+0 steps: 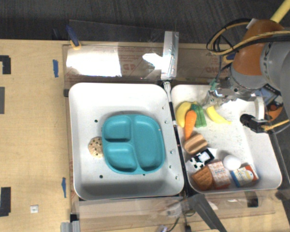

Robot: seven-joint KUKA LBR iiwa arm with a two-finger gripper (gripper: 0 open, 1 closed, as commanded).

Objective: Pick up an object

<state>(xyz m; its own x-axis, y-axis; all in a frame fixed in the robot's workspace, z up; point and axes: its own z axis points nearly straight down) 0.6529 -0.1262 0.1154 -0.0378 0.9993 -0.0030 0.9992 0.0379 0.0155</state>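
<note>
The right bin (pixel 268 170) holds several toy foods. A yellow banana (pixel 218 115) lies near its back, beside a carrot (pixel 189 125) with a green top and a yellow fruit (pixel 182 111). My gripper (pixel 215 94) hangs at the bin's back edge, just above and behind the banana, under the grey wrist and orange band. Nothing visibly hangs from it. Toward the front lie a bread roll (pixel 194 142), a black-and-white piece (pixel 202 158), a brown loaf (pixel 202 178), a red-labelled can (pixel 220 174), a white egg (pixel 232 162) and a small carton (pixel 244 175).
The left bin (pixel 82 105) holds a teal divided plate (pixel 134 143) with a cookie (pixel 95 147) at its left side. A clear shiny panel (pixel 116 62) stands behind the bins. Cables loop beside the arm at the upper right. Bare white floor shows in the right bin's middle right.
</note>
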